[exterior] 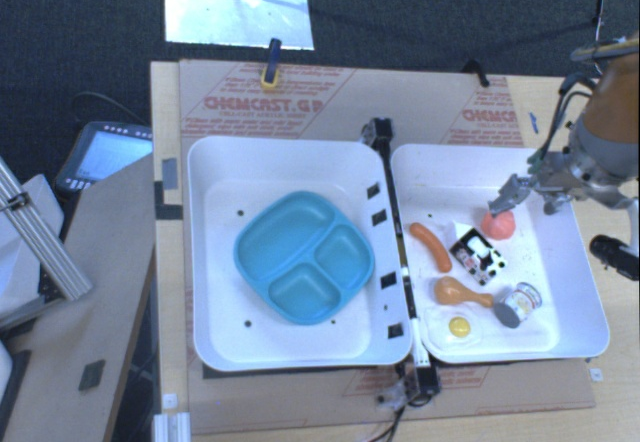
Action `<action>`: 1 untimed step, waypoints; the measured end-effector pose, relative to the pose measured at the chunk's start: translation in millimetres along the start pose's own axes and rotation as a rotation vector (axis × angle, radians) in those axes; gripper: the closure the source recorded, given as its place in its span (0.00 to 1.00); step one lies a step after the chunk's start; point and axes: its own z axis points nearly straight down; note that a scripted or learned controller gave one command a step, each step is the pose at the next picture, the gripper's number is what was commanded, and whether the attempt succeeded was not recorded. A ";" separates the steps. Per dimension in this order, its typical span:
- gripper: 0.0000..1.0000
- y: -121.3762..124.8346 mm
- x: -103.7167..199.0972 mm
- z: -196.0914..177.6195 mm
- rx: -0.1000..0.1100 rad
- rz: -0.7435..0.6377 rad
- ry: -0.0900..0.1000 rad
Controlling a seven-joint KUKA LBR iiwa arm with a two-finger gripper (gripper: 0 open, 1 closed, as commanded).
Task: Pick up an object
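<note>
The right bin (585, 275) holds several small items: a pink-red round piece (499, 224), an orange sausage (430, 245), a black-and-white patterned block (477, 258), an orange drumstick shape (462, 292), a small grey can (518, 304) and a yellow egg piece (458, 327). My gripper (528, 200) hangs over the upper right of this bin, open, with its fingers spread. Its left finger (505, 195) sits just above the pink-red piece. Nothing is between the fingers.
A blue divided plate (303, 256) lies in the left bin (215, 230). A black divider (390, 230) runs between the bins. A tablet (100, 158) and a metal rail (40, 240) stand off the bench to the left.
</note>
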 end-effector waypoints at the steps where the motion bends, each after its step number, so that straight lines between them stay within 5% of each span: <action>1: 0.00 2.7 0.3 -6.0 -0.011 -0.002 -0.002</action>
